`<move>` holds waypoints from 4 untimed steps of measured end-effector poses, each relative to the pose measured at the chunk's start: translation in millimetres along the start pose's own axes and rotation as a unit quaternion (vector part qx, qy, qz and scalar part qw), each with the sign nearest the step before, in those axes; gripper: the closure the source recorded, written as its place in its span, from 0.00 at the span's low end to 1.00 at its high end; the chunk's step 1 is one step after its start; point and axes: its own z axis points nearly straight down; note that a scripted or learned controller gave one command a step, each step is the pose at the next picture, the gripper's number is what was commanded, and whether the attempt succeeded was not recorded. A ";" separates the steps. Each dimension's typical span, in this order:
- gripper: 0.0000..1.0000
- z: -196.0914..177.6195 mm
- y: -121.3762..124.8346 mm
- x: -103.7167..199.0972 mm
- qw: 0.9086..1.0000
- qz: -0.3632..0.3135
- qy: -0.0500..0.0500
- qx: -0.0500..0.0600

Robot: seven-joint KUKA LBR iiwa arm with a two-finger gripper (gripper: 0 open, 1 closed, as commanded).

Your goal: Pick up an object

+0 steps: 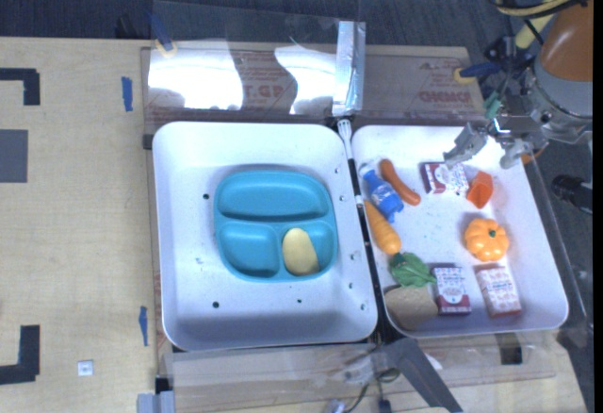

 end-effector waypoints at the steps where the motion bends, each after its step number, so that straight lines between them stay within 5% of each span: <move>1: 0.00 114.4 31.6 -8.2 1.000 -0.016 0.001 0.004; 2: 0.00 172.4 43.8 5.7 0.998 -0.057 -0.004 -0.010; 3: 1.00 161.2 47.0 5.0 0.998 -0.057 -0.004 -0.013; 4: 1.00 17.3 8.9 47.0 0.999 0.035 0.000 -0.004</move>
